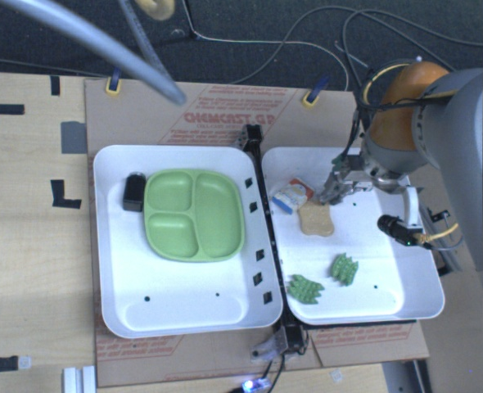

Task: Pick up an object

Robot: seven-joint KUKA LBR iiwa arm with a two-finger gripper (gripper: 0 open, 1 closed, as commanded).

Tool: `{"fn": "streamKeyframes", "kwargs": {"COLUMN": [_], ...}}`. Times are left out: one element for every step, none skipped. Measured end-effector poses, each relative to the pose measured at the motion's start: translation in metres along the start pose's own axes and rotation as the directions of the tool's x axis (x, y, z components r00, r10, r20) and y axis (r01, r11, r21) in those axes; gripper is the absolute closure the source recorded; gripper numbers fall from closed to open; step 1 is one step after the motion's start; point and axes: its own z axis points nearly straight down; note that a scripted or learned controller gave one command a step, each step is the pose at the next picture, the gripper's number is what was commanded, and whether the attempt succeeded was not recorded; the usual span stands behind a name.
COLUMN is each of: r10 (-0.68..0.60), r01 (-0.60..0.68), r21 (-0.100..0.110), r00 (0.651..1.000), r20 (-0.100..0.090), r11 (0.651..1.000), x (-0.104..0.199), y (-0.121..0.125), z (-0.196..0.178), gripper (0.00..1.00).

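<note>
Finger spacing cannot be told; gripper (pixel 333 193) sits low in the right bin (pixel 413 301), just above the tan flat piece (pixel 316 220). Small packet (pixel 291 196) at 9 o'clock of it. Two green toys (pixel 344 268) (pixel 304 288) toward 6 o'clock, well apart from gripper.

Two white bins (pixel 110 244) sitting side by side; one green plate (pixel 195 215); one black block (pixel 133 192); two green toys (pixel 304 288); one tan piece (pixel 315 220); one wrapper (pixel 291 196); one gripper (pixel 333 188).
</note>
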Motion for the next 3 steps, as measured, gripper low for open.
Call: {"fn": "streamKeyframes", "kwargs": {"r10": [0.002, 0.002, 0.001], "r01": [-0.002, -0.002, -0.001], "r21": [0.001, -0.001, 0.0], "r00": [1.0, 1.0, 1.0], "r20": [0.0, 0.0, 0.0], "r11": [1.0, 1.0, 1.0], "x": [-0.008, -0.011, -0.01], "y": [0.002, -0.001, 0.001], "z": [-0.048, -0.111, -0.165], "gripper": [1.0, 1.0, 1.0]}}
